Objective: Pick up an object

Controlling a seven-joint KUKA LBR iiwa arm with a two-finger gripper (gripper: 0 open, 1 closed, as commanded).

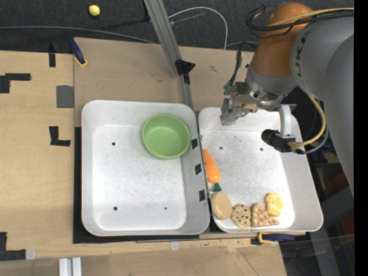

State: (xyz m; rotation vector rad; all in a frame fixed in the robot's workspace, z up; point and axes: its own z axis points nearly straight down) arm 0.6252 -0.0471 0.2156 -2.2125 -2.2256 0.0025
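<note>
— Down at the front of the right bin (pixel 299 171), what do you see?

— Four little food toys sit in a row along the near wall. From left to right: a tan roll (pixel 221 205), a cookie with dark dots (pixel 241 214), a pale waffle piece (pixel 261 215) and a yellow corn piece (pixel 273 203). They sit close together, some touching.

— And a bit further back?

— An orange carrot (pixel 211 167) lies by the left wall of that bin, with its green end (pixel 217 186) pointing at the roll.

— What about the left bin (pixel 103 154)?

— It holds a green bowl (pixel 166 135), standing upright near the far right corner.

— Where is the arm?

— The grey arm (pixel 328 45) comes in from the right. Its pincer (pixel 232 115) hangs over the far left corner of the right bin, well apart from the toys. Nothing is between its fingers. I cannot tell if they are spread or pressed together.

— Anything further off?

— A blue and yellow clamp (pixel 78 53) sits on the far edge of the tabletop (pixel 34 171), and a small yellow ball (pixel 94 10) lies on the dark floor past it.
</note>
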